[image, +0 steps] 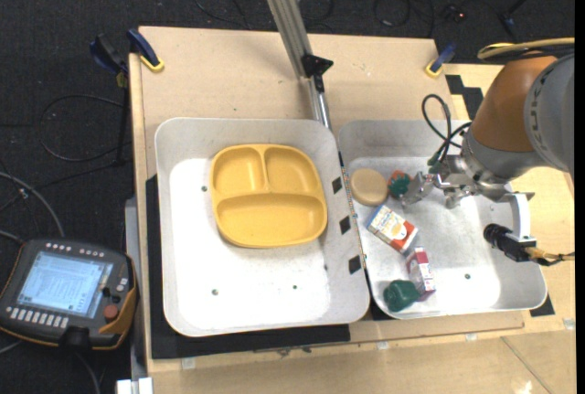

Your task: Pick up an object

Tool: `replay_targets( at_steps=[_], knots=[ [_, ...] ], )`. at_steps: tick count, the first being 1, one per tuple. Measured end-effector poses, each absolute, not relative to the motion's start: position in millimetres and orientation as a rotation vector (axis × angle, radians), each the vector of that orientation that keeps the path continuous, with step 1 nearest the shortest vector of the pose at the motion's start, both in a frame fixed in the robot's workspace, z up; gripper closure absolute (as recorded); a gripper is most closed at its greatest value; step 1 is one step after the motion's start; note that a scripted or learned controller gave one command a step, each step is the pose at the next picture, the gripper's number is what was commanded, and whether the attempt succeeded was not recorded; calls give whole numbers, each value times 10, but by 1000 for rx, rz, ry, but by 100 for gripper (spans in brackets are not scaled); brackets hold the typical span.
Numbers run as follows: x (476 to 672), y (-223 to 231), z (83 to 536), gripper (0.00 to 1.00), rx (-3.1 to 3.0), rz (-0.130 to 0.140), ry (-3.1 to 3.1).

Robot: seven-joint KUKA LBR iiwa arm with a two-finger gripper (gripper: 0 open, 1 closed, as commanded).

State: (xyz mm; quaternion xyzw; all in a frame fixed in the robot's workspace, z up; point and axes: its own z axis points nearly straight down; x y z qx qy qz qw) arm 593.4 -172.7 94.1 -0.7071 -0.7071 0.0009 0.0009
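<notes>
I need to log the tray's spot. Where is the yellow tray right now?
The yellow tray lies in the left bin in the camera view, toward its upper middle, across the divider from the tan disc in the right bin.

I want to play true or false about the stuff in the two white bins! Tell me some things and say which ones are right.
1. The yellow plate lies in the left bin. True.
2. The yellow plate has three sections. True.
3. The round tan disc lies on the yellow plate. False: it lies in the right bin, near that bin's left wall.
4. The dark green object sits at the far end of the right bin. False: it sits at the near end, beside the small red carton.
5. The end effector is over the right bin. True.
</notes>
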Motion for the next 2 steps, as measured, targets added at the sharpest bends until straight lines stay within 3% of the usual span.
replay_targets(
  at_steps=[1, 2],
  knots=[
    [5944, -1728, 1056, 100, -2223, -1, -2222],
    [6054, -1682, 1591, 100, -2222, -6, -2229]
  ],
)
